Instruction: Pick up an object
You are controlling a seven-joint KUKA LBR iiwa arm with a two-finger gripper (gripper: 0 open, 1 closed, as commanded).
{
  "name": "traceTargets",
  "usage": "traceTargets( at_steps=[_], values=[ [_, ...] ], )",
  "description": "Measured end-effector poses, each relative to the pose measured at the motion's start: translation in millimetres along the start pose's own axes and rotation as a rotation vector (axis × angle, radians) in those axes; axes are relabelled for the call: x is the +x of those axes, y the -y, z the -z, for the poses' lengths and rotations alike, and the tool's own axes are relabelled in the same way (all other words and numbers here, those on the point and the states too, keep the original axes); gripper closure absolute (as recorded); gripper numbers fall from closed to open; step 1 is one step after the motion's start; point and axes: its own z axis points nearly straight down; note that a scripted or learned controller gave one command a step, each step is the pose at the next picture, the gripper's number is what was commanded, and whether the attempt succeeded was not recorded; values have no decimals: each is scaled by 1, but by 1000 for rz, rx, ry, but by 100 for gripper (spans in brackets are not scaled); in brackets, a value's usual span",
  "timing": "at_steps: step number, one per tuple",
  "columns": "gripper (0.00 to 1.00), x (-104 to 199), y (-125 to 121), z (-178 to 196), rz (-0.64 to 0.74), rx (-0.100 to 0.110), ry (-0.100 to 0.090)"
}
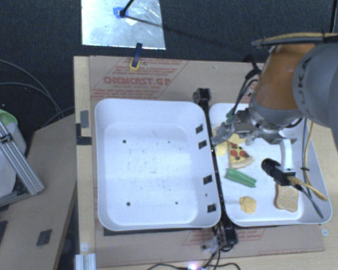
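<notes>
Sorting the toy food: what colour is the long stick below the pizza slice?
Green, clearest in the camera view.

A robotics lab: two white bins (pixel 152 108), cabling, aluminium framing (pixel 14 153).

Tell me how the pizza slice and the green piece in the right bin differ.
The pizza slice is a yellow wedge with red spots; the green piece is a plain green narrow stick. The pizza slice lies right by the gripper; the green piece lies nearer the camera, below the slice. Both lie flat in the right bin, close to its left wall.
</notes>
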Motion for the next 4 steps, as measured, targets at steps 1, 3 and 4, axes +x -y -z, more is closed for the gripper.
traceTargets(
  at_steps=[1, 3, 4],
  values=[
    [0, 34, 69, -3, -3, 8, 0],
    [100, 98, 74, 29, 2, 1, -1],
    [100, 103, 83, 160, -3, -11, -2]
  ],
)
